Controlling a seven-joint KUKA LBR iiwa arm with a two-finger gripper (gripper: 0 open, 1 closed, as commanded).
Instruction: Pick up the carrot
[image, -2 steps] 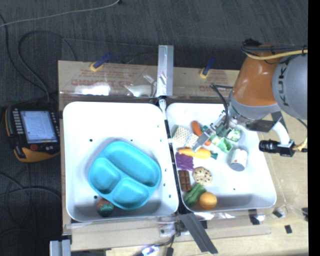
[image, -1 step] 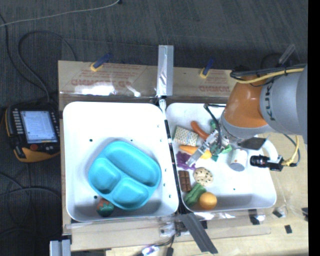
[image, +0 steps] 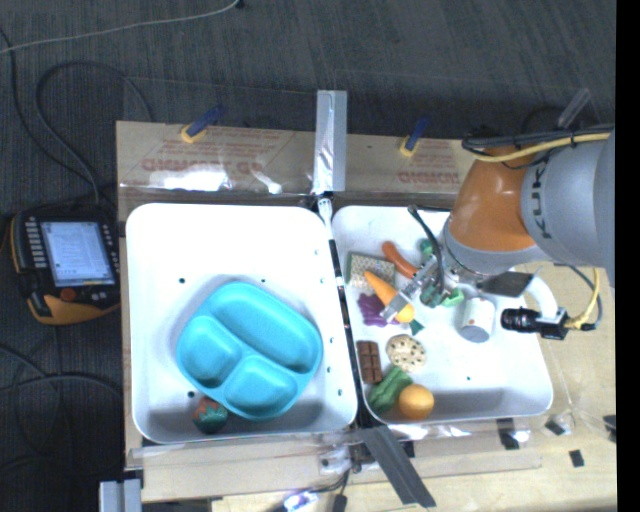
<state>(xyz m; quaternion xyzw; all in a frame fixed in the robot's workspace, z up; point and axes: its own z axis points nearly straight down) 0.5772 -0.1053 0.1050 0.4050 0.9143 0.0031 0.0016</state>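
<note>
The carrot (image: 380, 284) is a short orange piece lying on a small mat in the left part of the right bin (image: 520, 385). A longer red-orange piece (image: 400, 260) lies just behind it. My gripper (image: 422, 288) hangs low over the bin, right of the carrot and close to it, under the grey arm with the orange band (image: 492, 215). I see nothing clearly held between its tips.
Around the carrot lie a purple toy (image: 372, 309), a small yellow piece (image: 405, 314), a cookie (image: 405, 350), a chocolate bar (image: 369, 361), a green pepper (image: 388, 386), an orange fruit (image: 416, 401) and a white cup (image: 475, 319). The left bin holds a blue divided plate (image: 250, 345).
</note>
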